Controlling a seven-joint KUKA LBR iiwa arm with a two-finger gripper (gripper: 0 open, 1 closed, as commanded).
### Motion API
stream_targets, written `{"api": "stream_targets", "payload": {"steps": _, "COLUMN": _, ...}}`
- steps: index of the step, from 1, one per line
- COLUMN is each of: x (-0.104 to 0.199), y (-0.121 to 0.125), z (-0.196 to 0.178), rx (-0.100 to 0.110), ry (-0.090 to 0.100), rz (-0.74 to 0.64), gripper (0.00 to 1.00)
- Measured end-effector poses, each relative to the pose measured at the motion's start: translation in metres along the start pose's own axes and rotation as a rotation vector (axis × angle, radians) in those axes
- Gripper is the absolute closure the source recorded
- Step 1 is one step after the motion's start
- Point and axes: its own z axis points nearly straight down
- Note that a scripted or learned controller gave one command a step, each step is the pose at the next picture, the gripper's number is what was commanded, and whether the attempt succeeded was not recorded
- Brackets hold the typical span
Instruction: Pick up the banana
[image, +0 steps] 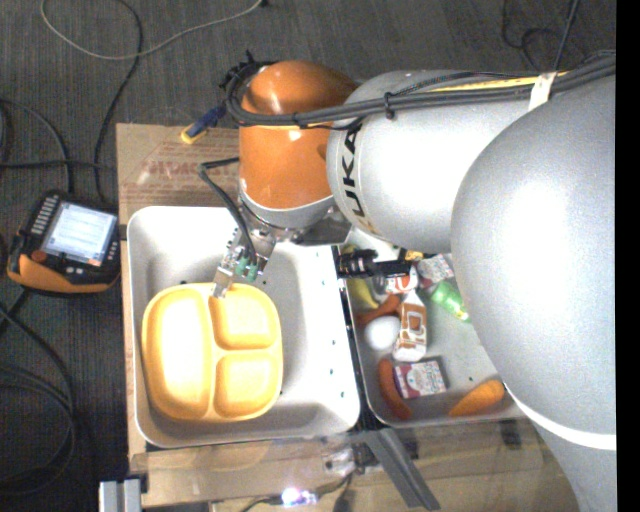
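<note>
Arm (420, 150) seen over right bin (375, 395). Banana (365, 295) glimpsed at bin's 11 o'clock, beside egg (381, 332). Yellow tray (212, 350) set in left bin (165, 235). Tool state cannot be told.

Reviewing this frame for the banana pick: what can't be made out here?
- Two-finger gripper: hidden beneath the orange wrist band in the camera view.
- Yellow banana: just a sliver by the right white bin's left wall, the grey arm covering the rest.
- Right bin's far side: covered by the arm.
- Small packets' labels: too small.
</note>
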Motion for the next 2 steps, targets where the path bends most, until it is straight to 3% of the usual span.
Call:
{"api": "stream_targets", "payload": {"steps": 1, "x": 0.017, "y": 0.007, "z": 0.025, "rx": -0.017, "ry": -0.038, "rz": -0.236, "gripper": 1.00}}
{"api": "stream_targets", "payload": {"steps": 2, "x": 0.045, "y": -0.028, "z": -0.007, "rx": -0.041, "ry": -0.060, "rz": -0.273, "gripper": 1.00}}
